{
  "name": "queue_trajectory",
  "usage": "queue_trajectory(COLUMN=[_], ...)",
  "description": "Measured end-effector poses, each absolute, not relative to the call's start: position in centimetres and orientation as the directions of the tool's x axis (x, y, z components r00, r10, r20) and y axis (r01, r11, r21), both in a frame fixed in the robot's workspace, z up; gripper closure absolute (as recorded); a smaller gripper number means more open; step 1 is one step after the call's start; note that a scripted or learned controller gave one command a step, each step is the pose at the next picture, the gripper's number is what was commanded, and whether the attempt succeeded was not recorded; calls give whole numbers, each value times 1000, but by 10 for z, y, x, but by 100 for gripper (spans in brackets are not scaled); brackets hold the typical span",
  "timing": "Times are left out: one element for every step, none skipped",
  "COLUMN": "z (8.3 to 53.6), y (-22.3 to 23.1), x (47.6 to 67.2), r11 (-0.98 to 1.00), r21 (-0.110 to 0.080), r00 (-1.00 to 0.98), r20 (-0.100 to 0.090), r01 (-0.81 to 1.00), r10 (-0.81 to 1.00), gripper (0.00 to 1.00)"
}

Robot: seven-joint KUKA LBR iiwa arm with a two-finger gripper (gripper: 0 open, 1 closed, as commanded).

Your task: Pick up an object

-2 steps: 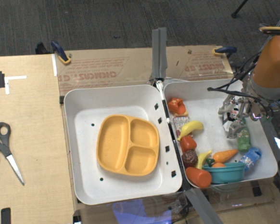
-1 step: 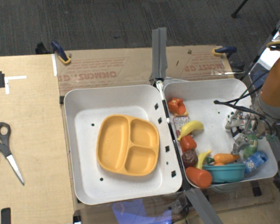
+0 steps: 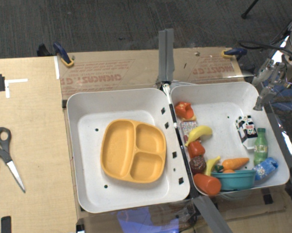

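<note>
Claw [image 3: 274, 78] state I cannot tell; it hovers over the right white bin's [image 3: 219, 90] far right corner, with the small black-and-white toy cow [image 3: 246, 127] nearest, lying below-left.

— What can you pick from?
— At lower right of the frame, your right bin [image 3: 219, 90] holds a banana [image 3: 198, 134], carrot [image 3: 235, 163], green bottle [image 3: 260, 147], and teal bowl [image 3: 235, 180].
</note>
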State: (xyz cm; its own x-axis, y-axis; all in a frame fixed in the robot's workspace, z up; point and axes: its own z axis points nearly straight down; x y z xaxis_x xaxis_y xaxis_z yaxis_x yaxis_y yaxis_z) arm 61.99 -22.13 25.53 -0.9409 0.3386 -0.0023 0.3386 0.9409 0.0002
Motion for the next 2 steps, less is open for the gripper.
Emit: queue_trajectory(z=[141,92], y=[-222,-102], x=[591,596], r11=[851,884], r21=[0,1], r00=[-851,-884], r20=[-3,-1], r01=[525,468], r10=[525,468], gripper=[0,0])
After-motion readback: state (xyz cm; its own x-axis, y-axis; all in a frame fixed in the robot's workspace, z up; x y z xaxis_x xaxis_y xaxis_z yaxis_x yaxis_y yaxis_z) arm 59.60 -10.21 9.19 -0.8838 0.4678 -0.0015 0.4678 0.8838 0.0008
